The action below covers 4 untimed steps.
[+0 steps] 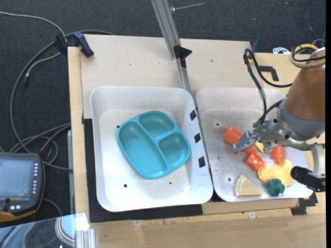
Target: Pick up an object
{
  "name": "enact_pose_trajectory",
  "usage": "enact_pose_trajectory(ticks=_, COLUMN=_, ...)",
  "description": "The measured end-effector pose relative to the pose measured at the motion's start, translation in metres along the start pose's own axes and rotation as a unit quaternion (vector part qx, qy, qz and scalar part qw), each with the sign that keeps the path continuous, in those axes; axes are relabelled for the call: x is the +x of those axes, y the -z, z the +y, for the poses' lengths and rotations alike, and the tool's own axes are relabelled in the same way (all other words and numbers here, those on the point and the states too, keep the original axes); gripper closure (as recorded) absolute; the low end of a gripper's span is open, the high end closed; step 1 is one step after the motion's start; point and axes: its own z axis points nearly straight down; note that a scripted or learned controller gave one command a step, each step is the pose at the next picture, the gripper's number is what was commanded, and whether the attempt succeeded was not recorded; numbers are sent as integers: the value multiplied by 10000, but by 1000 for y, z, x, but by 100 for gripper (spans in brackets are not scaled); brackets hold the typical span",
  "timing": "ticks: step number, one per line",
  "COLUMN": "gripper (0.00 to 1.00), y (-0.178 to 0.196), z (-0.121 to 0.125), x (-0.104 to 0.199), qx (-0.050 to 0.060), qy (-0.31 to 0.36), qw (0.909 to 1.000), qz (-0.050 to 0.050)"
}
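The right bin holds several toy foods. An orange piece lies near its middle, a second orange piece sits below it, and a third is further right. A yellow piece, a green piece and a tan sandwich wedge lie along the near edge. My gripper hangs over the right bin between the first two orange pieces, low and close to them. The arm's grey and orange wrist hides part of the bin's right side.
A teal divided plate lies in the left bin. A slanted metal pole rises behind the bins' shared wall. Cables and a handheld controller lie on the floor to the left.
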Motion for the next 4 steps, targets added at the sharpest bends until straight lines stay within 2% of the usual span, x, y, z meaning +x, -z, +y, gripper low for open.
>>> enact_pose_trajectory(ticks=1, gripper=0, y=0, z=0, x=0, qx=-4, qy=-1, qw=10000, qz=-2)
enact_pose_trajectory(ticks=3, gripper=0, y=-125, z=10, x=-5, qx=33, qy=-4, qw=10000, qz=8)
enact_pose_trajectory(ticks=4, gripper=0, y=-125, z=9, x=-4, qx=9, qy=-4, qw=10000, qz=6)
